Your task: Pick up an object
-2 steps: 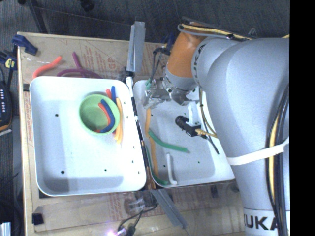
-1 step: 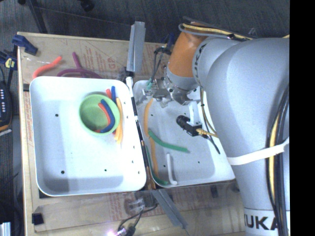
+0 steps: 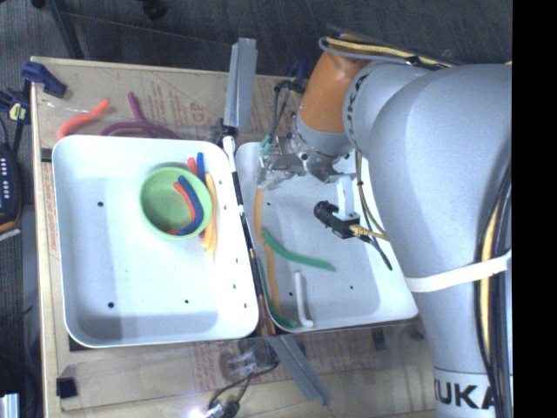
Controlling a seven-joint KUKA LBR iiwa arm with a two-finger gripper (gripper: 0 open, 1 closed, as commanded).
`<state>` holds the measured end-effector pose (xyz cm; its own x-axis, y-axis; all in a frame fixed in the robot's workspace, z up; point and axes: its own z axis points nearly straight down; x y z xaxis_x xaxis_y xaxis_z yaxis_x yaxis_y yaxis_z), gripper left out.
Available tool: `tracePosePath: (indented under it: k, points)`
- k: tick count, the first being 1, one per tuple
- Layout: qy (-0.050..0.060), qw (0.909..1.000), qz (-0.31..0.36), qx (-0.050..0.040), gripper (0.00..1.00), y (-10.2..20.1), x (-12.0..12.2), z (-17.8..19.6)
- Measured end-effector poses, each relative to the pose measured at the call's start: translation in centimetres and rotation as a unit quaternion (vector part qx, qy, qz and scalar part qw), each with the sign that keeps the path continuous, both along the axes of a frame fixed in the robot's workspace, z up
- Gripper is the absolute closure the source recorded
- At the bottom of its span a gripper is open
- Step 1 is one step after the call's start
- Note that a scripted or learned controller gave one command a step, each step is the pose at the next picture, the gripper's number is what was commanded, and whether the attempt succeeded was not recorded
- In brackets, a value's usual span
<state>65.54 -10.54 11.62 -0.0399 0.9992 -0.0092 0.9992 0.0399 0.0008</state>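
The gripper [image 3: 280, 165] sits low in the far left corner of the right bin [image 3: 348, 273], close to the wall that it shares with the left bin [image 3: 113, 268]. From this slant its metal tip is a blur against the white plastic, so I cannot tell whether it is spread or clenched, and nothing can be seen gripped in it.

The nearest thing is an orange rod [image 3: 260, 233], whose upper end lies just beside the gripper. The rod runs along the bin's left wall, probably because loose sticks slide to the edge of a shallow tray. That placement makes it awkward to pick up, since the wall leaves little room on one side.

Further out, a green strip [image 3: 298, 254] lies slantwise on the bin floor, well clear of the walls, and it looks the easier pick. A white rod [image 3: 299, 293] lies beyond the green strip, near the front edge.

In the left bin, a green bowl [image 3: 165, 200] holds curved blue and red pieces, with orange and yellow sticks leaning at its right rim.

On the surface [image 3: 174, 85] behind the bins lie a purple tube [image 3: 139, 129] and an orange piece [image 3: 83, 118], both outside the picking area.

Judged from this, the pick is not yet made.
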Motion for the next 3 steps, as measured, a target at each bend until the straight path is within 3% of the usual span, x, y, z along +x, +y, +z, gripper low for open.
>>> tracePosePath:
  k: [1, 2, 3]
  points:
    - [0.000, 1.0000, 0.000, 0.0000, 0.00, 0.0, 0.0, 0.0]
    - [-0.002, 0.9962, 0.087, -0.0024, 0.00, -0.7, 0.3, -1.9]
    - [-0.002, 0.9959, 0.090, 0.0005, 1.00, -0.3, 0.3, -0.9]
